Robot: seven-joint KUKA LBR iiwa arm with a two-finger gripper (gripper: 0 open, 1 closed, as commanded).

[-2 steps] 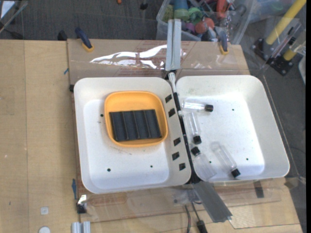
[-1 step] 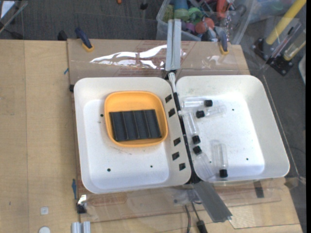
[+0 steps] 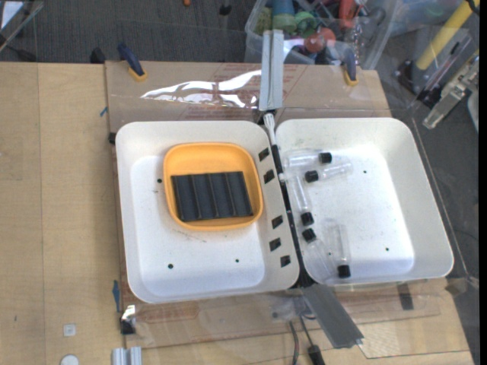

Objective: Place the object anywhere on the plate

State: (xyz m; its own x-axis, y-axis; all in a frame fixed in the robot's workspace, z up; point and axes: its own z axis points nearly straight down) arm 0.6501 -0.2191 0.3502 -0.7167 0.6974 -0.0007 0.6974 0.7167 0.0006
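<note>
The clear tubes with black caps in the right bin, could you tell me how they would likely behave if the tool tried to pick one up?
The tubes look round and lie on their sides, so one would probably roll if nudged. Their clear, smooth walls suggest a slippery grip. They look thin and likely light, so a push might send one sliding across the right bin.

a: on my feed the plate (image 3: 212, 158) reads as smooth orange plastic with a soft sheen. what lies on it?

b: i see a dark ridged block (image 3: 211, 195), matt, rubbery-looking.

a: and the bins?

b: left bin (image 3: 144, 265) and right bin (image 3: 396, 204): white moulded plastic, semi-gloss, faintly speckled. in the right one, clear tubes (image 3: 323, 167), transparent plastic with black caps.

a: i note the bench (image 3: 53, 204) as pale wood grain, matt. behind the bins, a clear film (image 3: 202, 91) glares glossy over brown board.
</note>
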